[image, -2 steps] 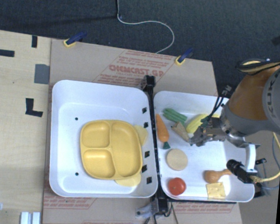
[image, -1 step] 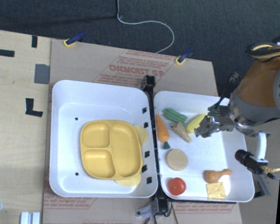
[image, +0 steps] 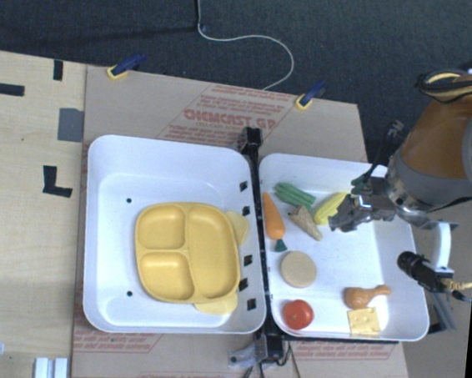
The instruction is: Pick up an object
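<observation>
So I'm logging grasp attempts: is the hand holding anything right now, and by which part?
It cannot be told. The hand sits low in the right bin, right beside the yellow corn piece, but no grip shows.

Small toy foods are scattered in the right bin (image: 415, 333): a carrot (image: 274, 217), green pod (image: 294, 194), corn cob (image: 330, 206), tan disc (image: 299, 269), tomato (image: 297, 314), drumstick (image: 365, 296) and cheese slice (image: 364, 322).

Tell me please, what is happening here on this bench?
A robot arm reaches in from the right, and its gripper is low over the right bin, close to a yellow toy food piece. Nearby lie a carrot, a green piece, a round beige piece and a tomato. The left bin holds a yellow divided plate.
</observation>
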